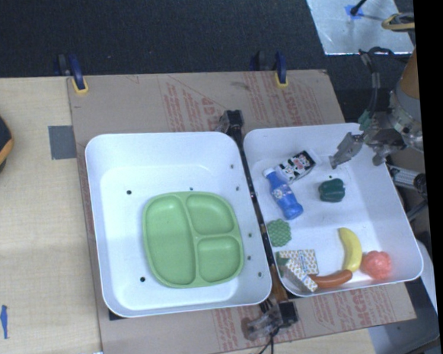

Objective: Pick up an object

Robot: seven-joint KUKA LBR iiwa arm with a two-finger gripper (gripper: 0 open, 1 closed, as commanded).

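Gripper [347, 152] state: you cannot tell. It hangs near green pepper [331, 190]; crowding by cow toy [297, 165] could spoil your grasp.

Light falls evenly from above and is fairly bright on the bench, while the dark floor [194, 22] at the top stays dim. The two white bins [110, 219] are nearly washed out, with little detail on their floors. A soft shadow runs along the inside of the left bin's upper and left walls. The green plate [192, 239] shows gentle shading in its hollows. The picture is low in resolution and slightly soft; small print on the cardboard [200, 98] is blurred.
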